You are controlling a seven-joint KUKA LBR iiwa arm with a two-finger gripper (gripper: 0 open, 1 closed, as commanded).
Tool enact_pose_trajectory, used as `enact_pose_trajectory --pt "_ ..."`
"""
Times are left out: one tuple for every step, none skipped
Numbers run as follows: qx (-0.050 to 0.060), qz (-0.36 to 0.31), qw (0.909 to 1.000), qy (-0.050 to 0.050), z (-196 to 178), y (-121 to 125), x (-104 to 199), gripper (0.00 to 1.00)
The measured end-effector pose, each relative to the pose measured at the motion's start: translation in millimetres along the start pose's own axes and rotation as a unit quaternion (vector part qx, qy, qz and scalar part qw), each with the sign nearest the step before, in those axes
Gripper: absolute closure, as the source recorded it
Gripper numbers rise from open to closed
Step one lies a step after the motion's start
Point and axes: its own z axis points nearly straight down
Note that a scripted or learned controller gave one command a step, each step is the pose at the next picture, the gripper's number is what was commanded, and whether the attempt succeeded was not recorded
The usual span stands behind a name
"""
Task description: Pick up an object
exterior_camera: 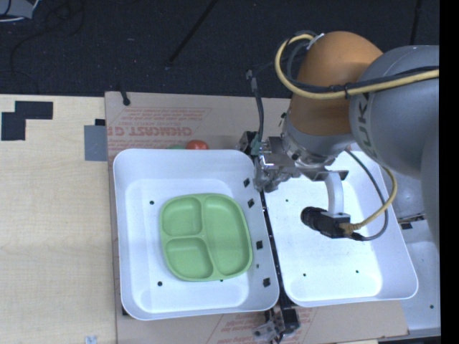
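Observation:
A light green plate (206, 236) with three compartments lies flat in the middle of the left white bin (136, 192). My gripper (264, 169) hangs below the orange-banded wrist, over the divider between the two bins near their far end, above and to the right of the plate. Nothing shows in it. The wrist and its metal hardware hide the gripper's lower end.
The right bin (387, 278) lies under the arm, with a black cable fitting (324, 221) hanging over it. A small red object (197, 145) sits just behind the left bin's far rim on the cardboard. Bare wooden bench extends to the left.

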Motion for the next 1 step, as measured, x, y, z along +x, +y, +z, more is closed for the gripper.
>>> enact_pose_trajectory --pt "0.002 0.001 1.0 0.0 17.7 1.3 40.0 1.0"
